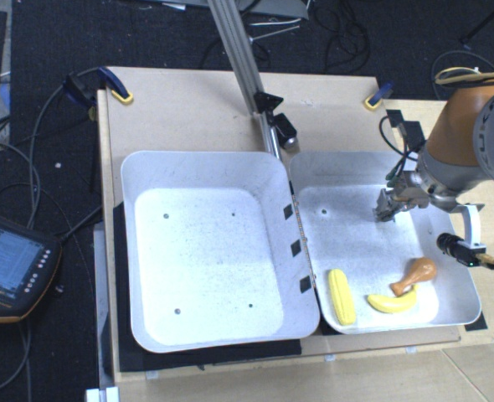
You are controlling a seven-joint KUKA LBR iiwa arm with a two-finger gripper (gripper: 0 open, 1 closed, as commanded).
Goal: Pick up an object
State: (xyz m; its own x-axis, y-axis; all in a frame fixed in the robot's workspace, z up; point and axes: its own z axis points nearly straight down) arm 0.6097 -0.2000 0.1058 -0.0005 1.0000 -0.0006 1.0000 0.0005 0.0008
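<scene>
Gripper (387, 210), finger state indeterminate, hung over bare floor of right bin (356, 233); risk: closing on nothing, with corn (342, 296), banana (392, 302), drumstick (414, 275) lying well apart.

Two white bins, left bin (205, 249) and right bin (356, 233), both finely dark-speckled. In the right bin's near end: yellow corn cob (342, 296), yellow banana (393, 303), orange-brown drumstick (414, 275). Arm (473, 136) grey with orange band; bench (188, 115) pale tan.

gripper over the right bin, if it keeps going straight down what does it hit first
Probably bare floor of the right bin. The gripper points down at open white surface; the corn, banana and drumstick lie nearer the camera.
</scene>
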